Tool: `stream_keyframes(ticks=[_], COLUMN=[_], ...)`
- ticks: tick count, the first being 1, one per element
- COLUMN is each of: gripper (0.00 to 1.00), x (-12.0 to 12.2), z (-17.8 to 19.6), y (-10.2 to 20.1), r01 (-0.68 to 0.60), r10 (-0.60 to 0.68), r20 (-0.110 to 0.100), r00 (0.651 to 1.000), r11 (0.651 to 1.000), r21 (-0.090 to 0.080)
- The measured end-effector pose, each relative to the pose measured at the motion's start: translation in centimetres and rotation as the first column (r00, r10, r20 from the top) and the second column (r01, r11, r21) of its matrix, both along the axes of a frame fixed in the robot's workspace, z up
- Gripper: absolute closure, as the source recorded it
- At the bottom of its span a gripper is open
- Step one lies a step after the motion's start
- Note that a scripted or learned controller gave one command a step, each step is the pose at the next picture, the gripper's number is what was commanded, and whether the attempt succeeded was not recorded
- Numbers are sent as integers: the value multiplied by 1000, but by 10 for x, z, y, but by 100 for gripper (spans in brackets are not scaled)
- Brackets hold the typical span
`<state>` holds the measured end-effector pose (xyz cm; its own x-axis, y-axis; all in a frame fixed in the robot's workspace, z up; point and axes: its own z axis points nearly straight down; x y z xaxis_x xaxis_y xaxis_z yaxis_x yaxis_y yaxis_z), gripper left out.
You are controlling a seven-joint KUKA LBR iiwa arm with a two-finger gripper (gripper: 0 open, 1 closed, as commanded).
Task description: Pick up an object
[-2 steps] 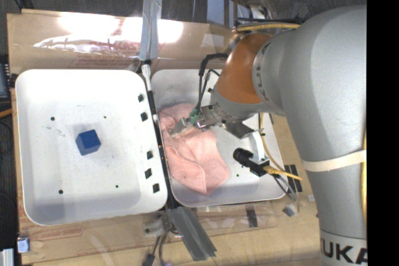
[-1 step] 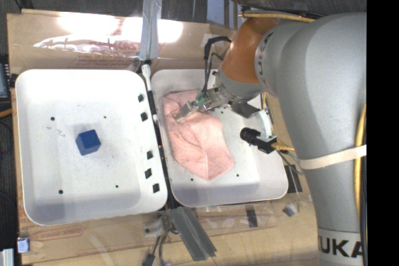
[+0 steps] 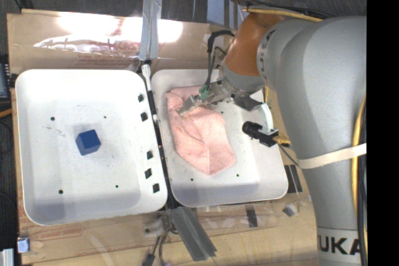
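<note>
A pink cloth lies crumpled in the right bin, stretching from its far left corner toward the middle. My gripper is down on the cloth's upper part, its tips pressed into the folds near the far end. A small blue cube rests in the left bin, a little left of its centre. The grey arm with its orange band reaches in from the right over the right bin's far edge.
A black divider strip with clips runs between the two bins. A black fitting on the arm hangs over the right bin's right side. The bulky arm body covers the bench to the right.
</note>
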<state>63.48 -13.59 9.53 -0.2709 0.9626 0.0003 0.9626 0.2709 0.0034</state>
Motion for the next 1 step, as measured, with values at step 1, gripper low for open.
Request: stream_keyframes(ticks=[1], gripper=[0], x=[-21], z=[1], y=[-25], r01=[-115], r10=[115], r20=[2], r00=[993], r11=[993], r21=[-1])
